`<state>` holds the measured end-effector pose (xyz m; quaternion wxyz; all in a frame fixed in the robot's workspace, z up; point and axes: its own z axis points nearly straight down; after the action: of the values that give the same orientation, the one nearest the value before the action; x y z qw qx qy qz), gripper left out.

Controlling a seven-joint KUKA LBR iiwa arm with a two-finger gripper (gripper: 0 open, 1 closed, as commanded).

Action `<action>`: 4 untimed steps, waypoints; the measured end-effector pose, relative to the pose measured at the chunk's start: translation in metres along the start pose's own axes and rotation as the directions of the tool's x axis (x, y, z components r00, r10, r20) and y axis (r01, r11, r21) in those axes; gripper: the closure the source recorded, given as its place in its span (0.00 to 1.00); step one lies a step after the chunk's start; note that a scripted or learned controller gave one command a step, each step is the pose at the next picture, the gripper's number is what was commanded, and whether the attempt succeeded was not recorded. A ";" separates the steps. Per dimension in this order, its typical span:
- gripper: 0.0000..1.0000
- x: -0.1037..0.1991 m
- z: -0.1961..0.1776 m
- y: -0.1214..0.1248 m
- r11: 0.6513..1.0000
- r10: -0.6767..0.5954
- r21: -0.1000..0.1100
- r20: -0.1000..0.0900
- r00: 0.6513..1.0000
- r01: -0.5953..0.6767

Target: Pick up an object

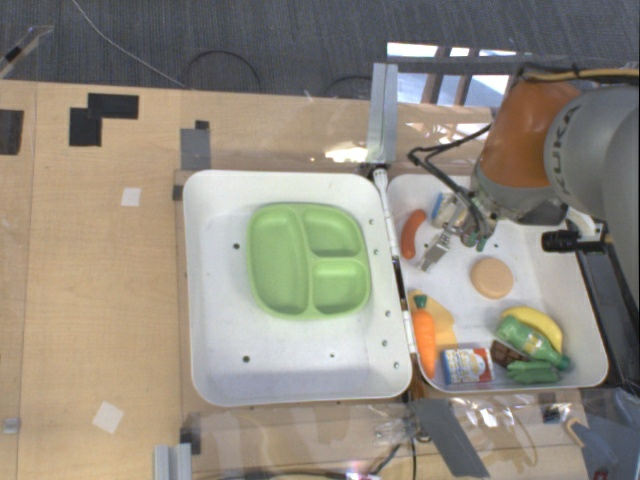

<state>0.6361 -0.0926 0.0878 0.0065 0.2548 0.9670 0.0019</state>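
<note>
While the red sausage-shaped toy (411, 232) lies in the upper left of the right bin (590, 363), close to the wall it shares with the left bin (200, 298), the gripper (440, 250) hangs just to the sausage's right with its fingers apart and nothing between them. It looks like the nearest candidate, so the step in hand is probably lining up on it. To do it well, the fingers would need to shift left until they straddle the sausage across its narrow width, then descend squarely; the bin wall just left of the sausage leaves little room for the far finger, so a skewed approach may clip the rim or push the toy away.

Right of the sausage, beyond the gripper, sits a round tan disc (492, 278), apart from both. Below the sausage, an orange carrot (426, 340) lies along the same wall, with a small printed box (465, 364) beside it. Further right of those, a yellow banana (535, 326) and dark green pieces (535, 370) crowd the lower corner. Well left of the sausage, a green divided plate (305, 260) rests in the left bin, clear of the work.
</note>
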 end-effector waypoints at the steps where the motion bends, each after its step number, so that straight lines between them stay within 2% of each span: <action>1: 0.00 0.001 0.000 0.008 0.995 0.100 0.006 -0.003 0.995 -0.100; 2: 0.00 -0.011 -0.001 0.011 0.876 0.483 0.013 -0.016 0.876 -0.482; 3: 1.00 -0.016 -0.011 0.011 0.880 0.475 -0.001 0.005 0.880 -0.475; 4: 1.00 -0.014 -0.173 0.026 0.816 0.578 -0.002 0.004 0.816 -0.578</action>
<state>0.6590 -0.0766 0.2606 0.0077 0.5358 0.8443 0.0038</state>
